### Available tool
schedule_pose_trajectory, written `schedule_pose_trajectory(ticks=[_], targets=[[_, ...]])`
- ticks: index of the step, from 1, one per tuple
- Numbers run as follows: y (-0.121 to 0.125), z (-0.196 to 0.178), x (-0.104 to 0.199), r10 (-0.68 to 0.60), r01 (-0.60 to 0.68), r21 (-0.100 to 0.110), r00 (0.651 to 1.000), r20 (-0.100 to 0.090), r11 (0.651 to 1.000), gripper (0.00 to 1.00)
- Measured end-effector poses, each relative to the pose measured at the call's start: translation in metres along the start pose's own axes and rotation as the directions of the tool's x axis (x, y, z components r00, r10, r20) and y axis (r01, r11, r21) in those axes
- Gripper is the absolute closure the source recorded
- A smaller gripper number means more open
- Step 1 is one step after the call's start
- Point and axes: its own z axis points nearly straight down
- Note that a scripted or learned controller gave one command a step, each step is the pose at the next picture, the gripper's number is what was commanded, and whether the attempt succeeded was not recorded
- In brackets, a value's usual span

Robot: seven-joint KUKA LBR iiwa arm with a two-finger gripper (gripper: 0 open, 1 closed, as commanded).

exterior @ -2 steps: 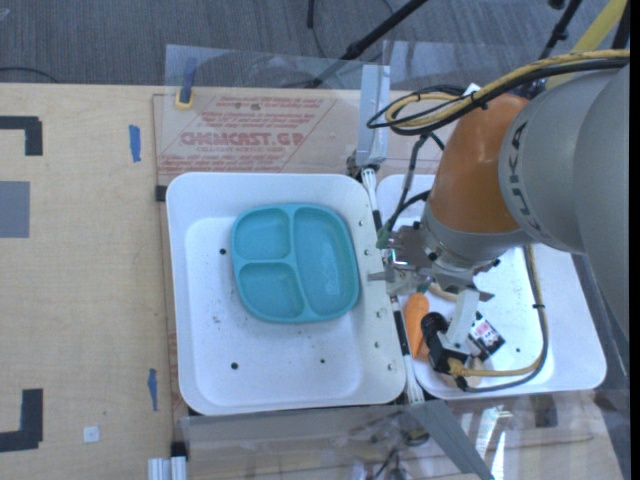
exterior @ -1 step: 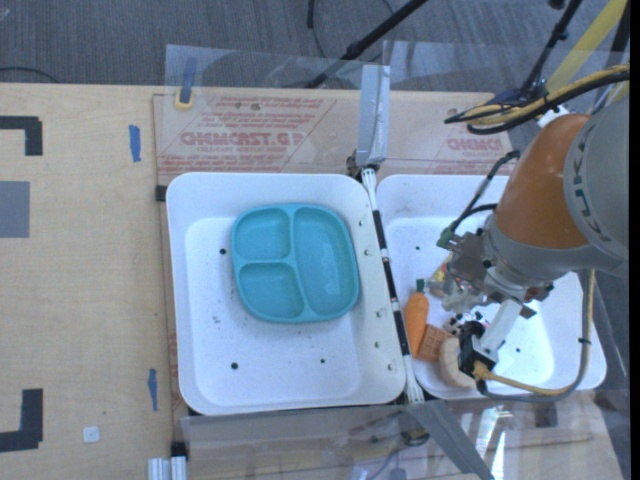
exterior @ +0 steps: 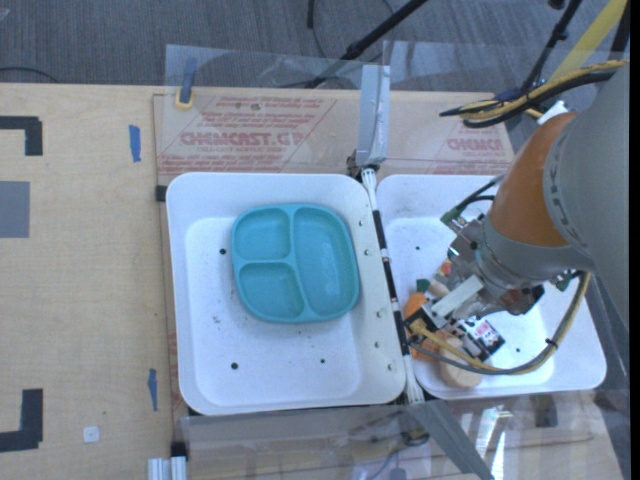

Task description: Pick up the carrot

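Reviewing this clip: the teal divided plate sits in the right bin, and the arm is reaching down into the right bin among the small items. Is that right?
Not quite. The camera view shows the teal divided plate lying in the left bin, not the right one. The rest holds: the arm is reaching down into the right bin among the small items.

I work in a robotics lab, not a home. My bench (exterior: 70, 268) is a plain plywood board with blue tape marks (exterior: 134, 143) and black tape marks (exterior: 28, 135). Two white bins (exterior: 200, 368) sit side by side on it. On the far side, black tripod legs (exterior: 400, 18) and cables (exterior: 520, 96) stand on grey carpet (exterior: 100, 18).
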Motion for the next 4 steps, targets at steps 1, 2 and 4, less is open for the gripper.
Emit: schedule_pose_trajectory(ticks=[1,2,4], targets=[[-0.018,0.0,-0.003,0.443,-0.443,0.002,0.897,0.001,0.897,1.0],[-0.024,0.0,0.02,0.468,-0.468,0.001,0.883,0.001,0.883,1.0],[-0.013,0.0,-0.007,0.471,-0.471,0.003,0.882,0.003,0.882,1.0]])
